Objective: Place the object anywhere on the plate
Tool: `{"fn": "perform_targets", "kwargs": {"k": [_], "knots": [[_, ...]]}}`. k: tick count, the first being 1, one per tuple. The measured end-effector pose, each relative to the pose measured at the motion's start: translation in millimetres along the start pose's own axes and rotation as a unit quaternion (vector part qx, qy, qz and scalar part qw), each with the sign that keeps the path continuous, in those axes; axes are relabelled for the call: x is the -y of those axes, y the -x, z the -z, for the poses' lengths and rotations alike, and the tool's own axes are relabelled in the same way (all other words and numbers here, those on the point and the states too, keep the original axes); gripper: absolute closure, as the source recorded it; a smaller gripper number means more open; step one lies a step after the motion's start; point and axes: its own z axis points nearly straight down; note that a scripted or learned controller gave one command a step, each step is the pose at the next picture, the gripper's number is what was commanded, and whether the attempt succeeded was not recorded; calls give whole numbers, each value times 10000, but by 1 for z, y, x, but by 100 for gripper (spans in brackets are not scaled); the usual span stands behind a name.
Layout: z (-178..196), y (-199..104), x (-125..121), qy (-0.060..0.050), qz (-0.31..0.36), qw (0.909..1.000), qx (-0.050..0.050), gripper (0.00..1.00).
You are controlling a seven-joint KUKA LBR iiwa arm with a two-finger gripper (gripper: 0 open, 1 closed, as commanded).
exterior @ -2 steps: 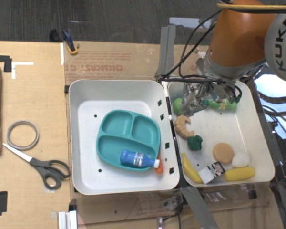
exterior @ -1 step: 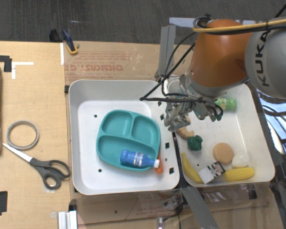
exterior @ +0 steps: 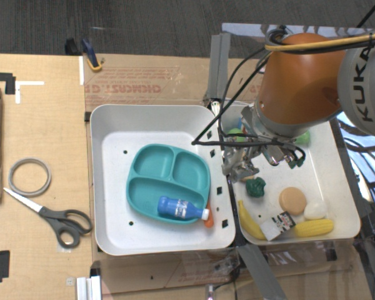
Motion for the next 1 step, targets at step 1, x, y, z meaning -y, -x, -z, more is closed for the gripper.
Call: {"fn": "perform_targets", "kwargs": {"k": [1], "knots": [[7,6,23,-3,463,9989,6,100]]}}
